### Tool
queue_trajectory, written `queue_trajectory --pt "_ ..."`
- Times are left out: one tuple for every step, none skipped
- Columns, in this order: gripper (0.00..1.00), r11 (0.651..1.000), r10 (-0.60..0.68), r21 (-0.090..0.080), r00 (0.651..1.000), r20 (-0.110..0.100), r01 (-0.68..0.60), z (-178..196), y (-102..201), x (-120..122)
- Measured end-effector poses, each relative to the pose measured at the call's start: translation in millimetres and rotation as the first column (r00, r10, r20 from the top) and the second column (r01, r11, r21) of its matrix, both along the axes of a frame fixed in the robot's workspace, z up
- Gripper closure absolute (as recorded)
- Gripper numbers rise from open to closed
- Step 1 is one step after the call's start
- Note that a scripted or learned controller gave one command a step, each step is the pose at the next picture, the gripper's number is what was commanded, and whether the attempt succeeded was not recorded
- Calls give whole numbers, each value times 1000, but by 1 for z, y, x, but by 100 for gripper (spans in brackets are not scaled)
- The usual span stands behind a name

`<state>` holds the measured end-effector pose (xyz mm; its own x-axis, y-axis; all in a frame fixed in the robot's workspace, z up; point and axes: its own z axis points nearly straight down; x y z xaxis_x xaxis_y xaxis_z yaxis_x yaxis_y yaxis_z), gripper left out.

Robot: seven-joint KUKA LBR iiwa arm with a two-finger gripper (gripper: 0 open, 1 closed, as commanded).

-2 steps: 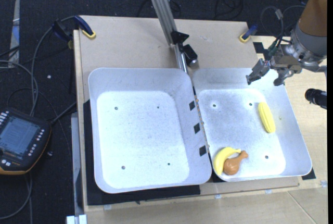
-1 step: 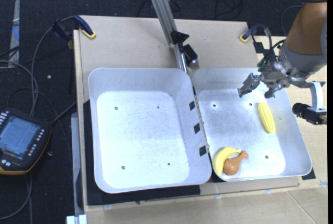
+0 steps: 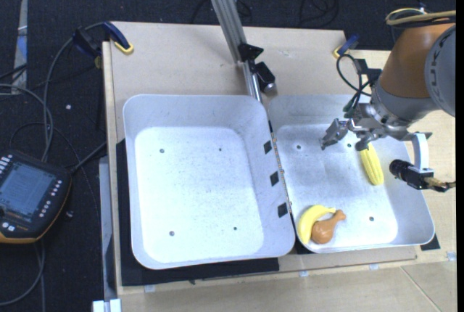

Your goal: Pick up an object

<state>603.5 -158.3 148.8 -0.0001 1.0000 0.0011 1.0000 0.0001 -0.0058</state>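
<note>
corn cob (image 3: 372,164), yellow and lying lengthwise, rests at about 3 o'clock in the right bin (image 3: 304,122), just below and beside the gripper (image 3: 348,133). the gripper hangs over the bin's upper middle with its fingers spread apart and nothing between them; one dark finger points toward 9 o'clock, the other sits nearer the cob. down at 6 o'clock of the same bin a banana (image 3: 313,216) curls against an orange-brown drumstick toy (image 3: 326,227), the two touching near the front rim. the left bin (image 3: 145,115) sits alongside at 9 o'clock.

judging from this, the cob looks like the nearest target. to do it well, the fingers should shift toward 4 o'clock until they straddle the cob across its narrow width, not along its length, then descend fully before closing. a round cob may roll away if only one finger meets it first, so centring matters.
</note>
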Motion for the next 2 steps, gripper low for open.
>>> queue_trajectory --pt "0 1000 0 0 1000 1 0 -53 1 -1" --pt "100 1000 0 -2 1000 7 0 -40 0 0"
